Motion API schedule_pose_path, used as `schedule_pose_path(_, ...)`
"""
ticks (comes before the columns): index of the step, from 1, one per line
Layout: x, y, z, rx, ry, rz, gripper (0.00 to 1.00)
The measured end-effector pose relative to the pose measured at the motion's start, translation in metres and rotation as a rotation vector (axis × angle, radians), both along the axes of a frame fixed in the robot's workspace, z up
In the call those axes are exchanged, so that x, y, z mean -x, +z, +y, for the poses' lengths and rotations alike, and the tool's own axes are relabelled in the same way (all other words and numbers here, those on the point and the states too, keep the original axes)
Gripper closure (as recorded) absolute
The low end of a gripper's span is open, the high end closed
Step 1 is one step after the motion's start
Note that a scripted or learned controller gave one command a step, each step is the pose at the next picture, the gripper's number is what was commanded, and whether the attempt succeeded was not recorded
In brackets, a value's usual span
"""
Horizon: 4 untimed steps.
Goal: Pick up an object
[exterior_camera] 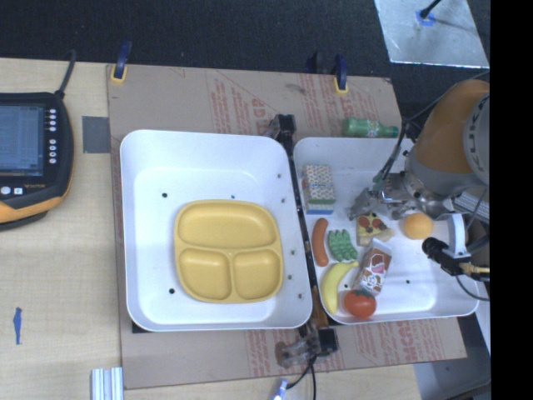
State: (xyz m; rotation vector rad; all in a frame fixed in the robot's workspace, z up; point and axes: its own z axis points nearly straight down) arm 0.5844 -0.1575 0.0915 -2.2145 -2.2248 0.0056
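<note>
The gripper [372,200] sits low over the right bin [416,302], and whether it is wide or narrow I cannot tell from this angle. Just below it lies a pizza-slice toy [371,227], the closest object. To the gripper's right, near the arm's wrist, rests an orange ball [416,225]. Below and slightly left is a green ridged piece [341,245], with a reddish sausage [320,241] beside it. Left of the gripper, a checkered block [319,184] lies near the bin's wall. Farther down: a small carton [374,271], a banana [332,285], then a tomato [360,304] at the bin's lower rim. Well apart to the left, the other bin [150,173] carries a yellow divided tray [227,250].
</note>
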Motion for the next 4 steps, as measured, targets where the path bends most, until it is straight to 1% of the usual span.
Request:
schedule_pose_path(1, -0.001, 0.011, -0.001, 0.000, 0.002, 0.000, 1.00)
schedule_pose_path(2, 0.000, 0.011, -0.001, 0.001, 0.002, 0.000, 0.00)
schedule_pose_path(3, -0.001, 0.021, -0.002, 0.001, 0.003, 0.001, 1.00)
schedule_pose_path(4, 0.000, 0.021, -0.002, 0.002, 0.003, 0.001, 0.00)
